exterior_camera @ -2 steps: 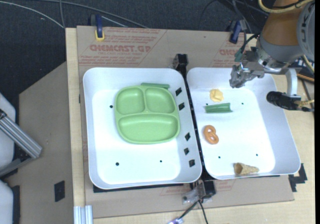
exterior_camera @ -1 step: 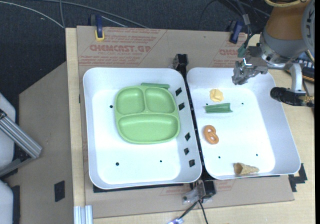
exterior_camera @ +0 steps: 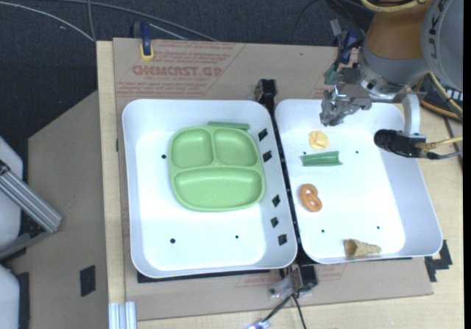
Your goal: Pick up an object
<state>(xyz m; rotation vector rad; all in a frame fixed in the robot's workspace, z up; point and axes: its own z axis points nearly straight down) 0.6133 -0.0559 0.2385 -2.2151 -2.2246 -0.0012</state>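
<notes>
Dark carpet crossed by loose cables surrounds a cardboard-topped bench (exterior_camera: 184, 62) bearing two white bins. I take the green stick (exterior_camera: 321, 160), lying flat near the middle of the right bin (exterior_camera: 412, 202), as landmark. Just above it lies a small pale-yellow lump (exterior_camera: 318, 140), the likeliest target. The gripper (exterior_camera: 333, 115) hangs just above that lump, toward the bin's far wall, holding nothing; whether its fingers are spread or closed, I cannot tell. To do this step well, it should centre over the lump, drop straight down and close without nudging the stick. The lump looks rounded, soft-edged and small, so it may roll aside. Below the stick sits an orange pretzel shape (exterior_camera: 310, 197); further below, a tan cone-like piece (exterior_camera: 361, 249). Left of the stick, the other bin holds a green divided tray (exterior_camera: 216, 169).
</notes>
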